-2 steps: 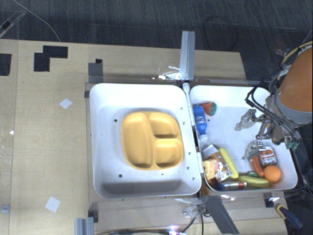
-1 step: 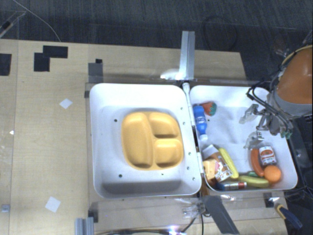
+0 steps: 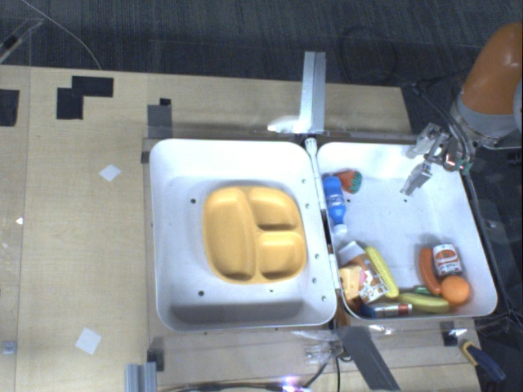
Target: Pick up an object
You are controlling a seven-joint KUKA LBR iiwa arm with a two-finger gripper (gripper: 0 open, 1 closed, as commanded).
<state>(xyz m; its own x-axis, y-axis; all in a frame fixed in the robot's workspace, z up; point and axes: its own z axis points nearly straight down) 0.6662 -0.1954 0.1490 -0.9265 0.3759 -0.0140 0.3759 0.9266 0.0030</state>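
My gripper [image 3: 421,162] hangs over the far right part of the right bin [image 3: 482,243], open, with nothing between its fingers. Below it the bin floor is bare. A blue bottle [image 3: 332,200] lies along the bin's left wall, with a small red and green item [image 3: 350,180] beside its top. At the near end lie a yellow corn-like piece [image 3: 381,272], a snack packet [image 3: 358,282], a red sausage [image 3: 426,266], a small can [image 3: 446,260], an orange ball [image 3: 456,291] and a yellow-green banana [image 3: 423,301].
The left bin [image 3: 176,219] holds a yellow divided tray [image 3: 253,232]. A metal post [image 3: 314,92] rises at the far end of the wall between the bins. The orange band of the arm [image 3: 494,76] sits at the upper right.
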